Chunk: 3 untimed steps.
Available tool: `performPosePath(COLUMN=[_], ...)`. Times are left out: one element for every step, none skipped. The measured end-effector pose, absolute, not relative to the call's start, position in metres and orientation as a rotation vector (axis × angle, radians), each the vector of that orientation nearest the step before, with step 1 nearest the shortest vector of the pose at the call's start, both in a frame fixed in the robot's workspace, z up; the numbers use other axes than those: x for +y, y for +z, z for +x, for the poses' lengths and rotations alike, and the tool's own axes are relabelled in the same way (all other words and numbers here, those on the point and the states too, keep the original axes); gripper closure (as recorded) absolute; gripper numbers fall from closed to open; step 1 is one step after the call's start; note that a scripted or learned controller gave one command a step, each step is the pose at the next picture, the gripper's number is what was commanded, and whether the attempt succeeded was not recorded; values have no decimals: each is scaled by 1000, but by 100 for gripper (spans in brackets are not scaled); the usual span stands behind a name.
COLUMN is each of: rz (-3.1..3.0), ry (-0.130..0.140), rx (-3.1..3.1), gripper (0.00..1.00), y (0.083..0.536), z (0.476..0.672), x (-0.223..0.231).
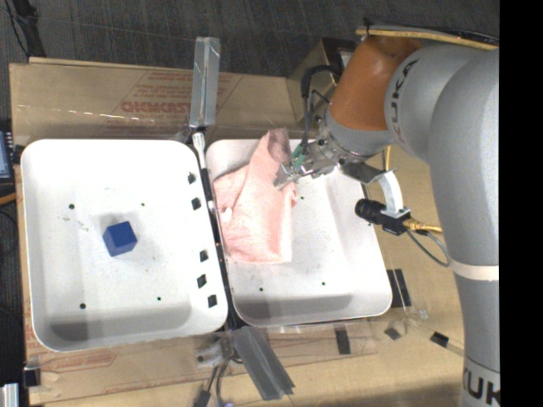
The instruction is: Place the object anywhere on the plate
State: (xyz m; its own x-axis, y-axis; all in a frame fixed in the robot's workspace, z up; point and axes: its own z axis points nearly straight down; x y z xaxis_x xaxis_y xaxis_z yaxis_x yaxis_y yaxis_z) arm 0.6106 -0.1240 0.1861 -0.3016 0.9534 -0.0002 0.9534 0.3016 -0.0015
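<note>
Grey arm [458,142] is reaching over the right white bin [339,287], its claw [297,168] gripping the crumpled pink cloth's [254,210] top edge. Left of that cloth, a small blue cube [120,237] is sitting in the left white bin [51,227].

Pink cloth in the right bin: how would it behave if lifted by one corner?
The pink cloth lies crumpled and folded, so it is probably floppy and would drape and unfold when lifted. It looks thin, likely light. Pushed, it would probably bunch up against the right bin rather than slide whole.
</note>
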Motion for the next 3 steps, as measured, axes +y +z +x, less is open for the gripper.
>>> performPosePath(rz=[-1847,-1298,-694], ry=[2,3,2], rx=[-2538,-2857,-3061], gripper=[100,100,100], y=[232,241,231], z=[611,600,587], x=[-123,-75,-29])
